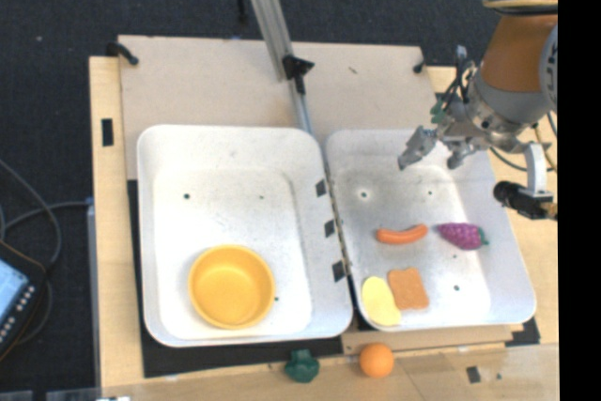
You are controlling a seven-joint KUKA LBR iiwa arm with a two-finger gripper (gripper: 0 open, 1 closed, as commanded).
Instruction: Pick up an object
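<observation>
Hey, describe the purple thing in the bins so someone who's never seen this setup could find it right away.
Look in the right-hand white bin, toward its right wall about halfway down. There lies the purple grape bunch, just right of the orange carrot and apart from it. It is the one purple, bumpy item; its neighbours are smooth orange, tan or yellow.

Right bin [488,296]: upper half bare, open floor. Lower half crowded: carrot [402,235] and grapes [461,235] side by side, toast [408,288] touching yellow piece [379,300] at front rim. Left bin [160,155] open except yellow bowl [232,285] at front. Slanted metal rail [272,19] crosses above the bins' back edge.
</observation>
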